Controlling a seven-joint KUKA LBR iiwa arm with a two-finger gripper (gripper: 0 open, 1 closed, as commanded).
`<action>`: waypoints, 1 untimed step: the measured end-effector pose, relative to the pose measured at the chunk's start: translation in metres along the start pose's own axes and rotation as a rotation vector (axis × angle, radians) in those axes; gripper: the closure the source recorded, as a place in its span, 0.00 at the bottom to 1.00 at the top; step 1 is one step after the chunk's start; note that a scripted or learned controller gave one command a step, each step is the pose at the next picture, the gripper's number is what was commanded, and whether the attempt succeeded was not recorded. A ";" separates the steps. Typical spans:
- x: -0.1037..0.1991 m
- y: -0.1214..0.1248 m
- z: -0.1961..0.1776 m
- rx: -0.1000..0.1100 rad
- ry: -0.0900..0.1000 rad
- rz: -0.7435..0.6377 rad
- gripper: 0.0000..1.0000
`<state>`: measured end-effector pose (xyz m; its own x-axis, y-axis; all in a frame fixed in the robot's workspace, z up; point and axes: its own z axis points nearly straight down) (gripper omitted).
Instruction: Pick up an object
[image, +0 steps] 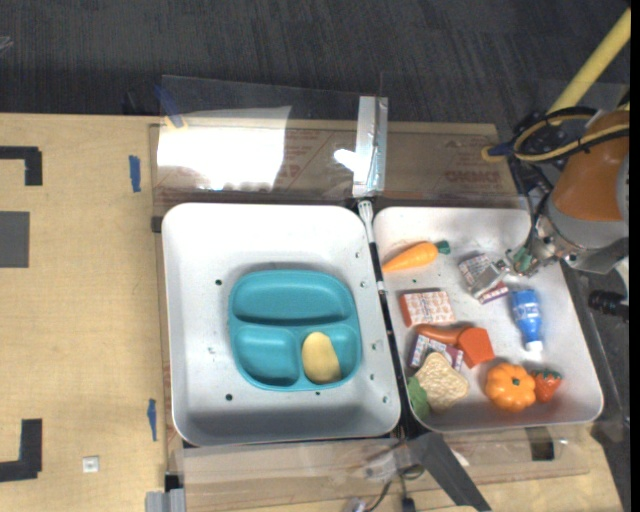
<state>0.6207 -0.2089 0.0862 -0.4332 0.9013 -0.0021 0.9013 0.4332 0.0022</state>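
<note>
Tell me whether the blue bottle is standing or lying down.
Lying down: the blue bottle rests lengthwise on the right bin's floor.

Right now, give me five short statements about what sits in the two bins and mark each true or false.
1. A yellow potato lies in the teal tray. True.
2. The carrot lies in the left bin. False: it lies in the right bin.
3. The small pumpkin sits near the right bin's front edge. True.
4. The blue bottle stands in the teal tray. False: it lies in the right bin.
5. The teal tray has compartments. True.
</note>
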 end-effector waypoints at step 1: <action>0.006 0.051 0.000 0.013 0.003 -0.029 0.00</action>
<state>0.6642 -0.1813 0.0860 -0.4590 0.8884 0.0007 0.8884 0.4590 -0.0104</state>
